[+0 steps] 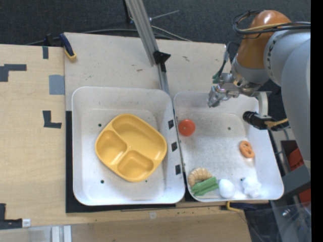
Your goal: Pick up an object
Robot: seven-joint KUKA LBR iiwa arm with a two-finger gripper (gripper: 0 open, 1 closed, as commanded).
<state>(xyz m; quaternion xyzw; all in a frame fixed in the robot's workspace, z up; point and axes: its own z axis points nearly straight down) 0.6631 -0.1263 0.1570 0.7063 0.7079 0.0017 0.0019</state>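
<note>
My gripper (214,101) hangs over the far edge of the right bin (202,101), with nothing visibly between its fingers. A small red ball (186,127) lies at that bin's left side, below and left of the gripper. An orange ridged piece (246,148) sits toward the bin's right side. Along the near wall lie a tan croissant-like piece (199,175), a green piece (204,186), a white egg-like piece (226,187) and a white crumpled piece (251,186).
The left bin (83,135) holds a yellow divided tray (131,147). A grey metal post (144,26) slants down to the divider between the bins. A yellow-handled clamp (68,48) sits at the bench's far left.
</note>
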